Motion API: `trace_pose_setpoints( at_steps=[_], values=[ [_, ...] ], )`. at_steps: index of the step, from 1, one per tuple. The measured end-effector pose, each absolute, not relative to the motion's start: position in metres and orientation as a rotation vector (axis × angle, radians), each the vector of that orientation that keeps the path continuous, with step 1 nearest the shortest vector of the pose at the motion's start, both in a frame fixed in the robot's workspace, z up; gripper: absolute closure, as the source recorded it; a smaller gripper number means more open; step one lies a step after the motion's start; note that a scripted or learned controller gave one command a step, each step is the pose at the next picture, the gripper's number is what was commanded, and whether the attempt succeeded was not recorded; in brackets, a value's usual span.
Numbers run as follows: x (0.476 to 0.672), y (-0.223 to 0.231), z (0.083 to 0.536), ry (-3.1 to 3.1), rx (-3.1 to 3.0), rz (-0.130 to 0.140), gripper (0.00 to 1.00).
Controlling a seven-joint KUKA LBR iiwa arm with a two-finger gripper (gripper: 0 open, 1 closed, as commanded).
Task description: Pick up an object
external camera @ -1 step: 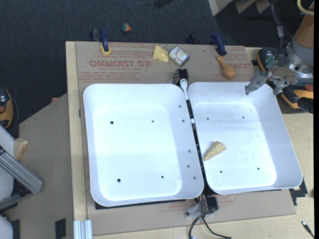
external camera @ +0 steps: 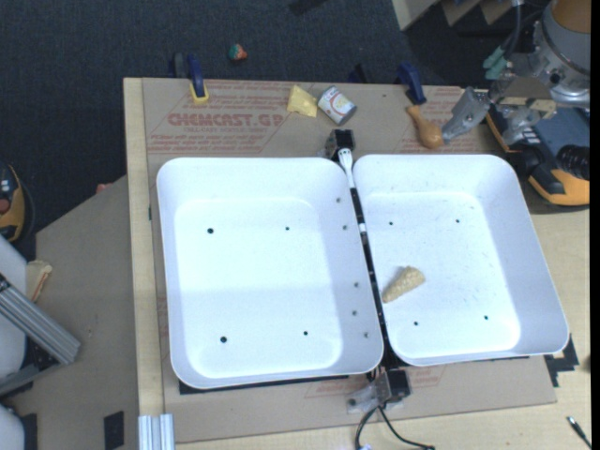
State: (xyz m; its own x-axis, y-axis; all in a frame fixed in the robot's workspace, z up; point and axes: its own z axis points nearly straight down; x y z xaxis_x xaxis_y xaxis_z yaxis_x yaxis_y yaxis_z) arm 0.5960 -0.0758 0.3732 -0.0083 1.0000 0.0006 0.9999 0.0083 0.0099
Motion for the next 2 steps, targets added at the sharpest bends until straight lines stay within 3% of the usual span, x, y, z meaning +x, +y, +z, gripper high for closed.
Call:
trace_pose_setpoints(
  at_steps=[1, 2],
  values=[
    [0.597, -0.081, 0.377, 2.220, 2.216, 0.005, 1.00],
    [0.558, -0.025, 0.304, 2.234, 2.223, -0.009, 1.00]
  ],
)
